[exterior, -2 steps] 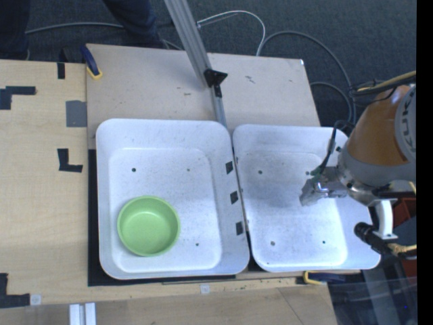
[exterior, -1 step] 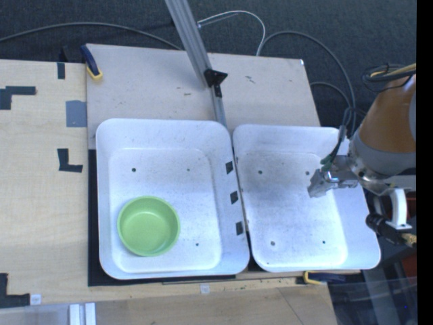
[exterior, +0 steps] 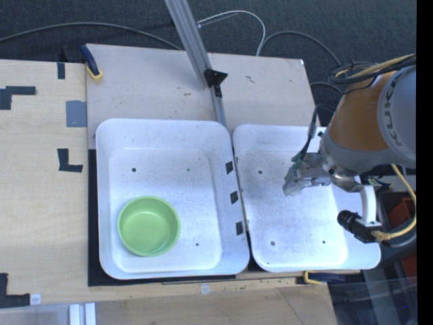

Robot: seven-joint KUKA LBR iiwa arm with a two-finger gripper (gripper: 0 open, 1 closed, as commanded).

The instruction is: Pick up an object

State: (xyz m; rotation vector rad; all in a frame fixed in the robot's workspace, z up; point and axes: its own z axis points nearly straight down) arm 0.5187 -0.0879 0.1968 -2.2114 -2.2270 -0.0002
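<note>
A light green bowl sits upright in the near left corner of the left white bin. My gripper hangs over the middle of the right white bin, far to the right of the bowl. Its grey fingers point down and to the left toward the bin floor, and I see nothing between them. The arm's orange band and grey wrist fill the space above the right bin's right side.
A slanted aluminium bar reaches down from the top to a black clamp behind the bins. Black clips mark the seam between the bins. Cables hang by the arm at the right.
</note>
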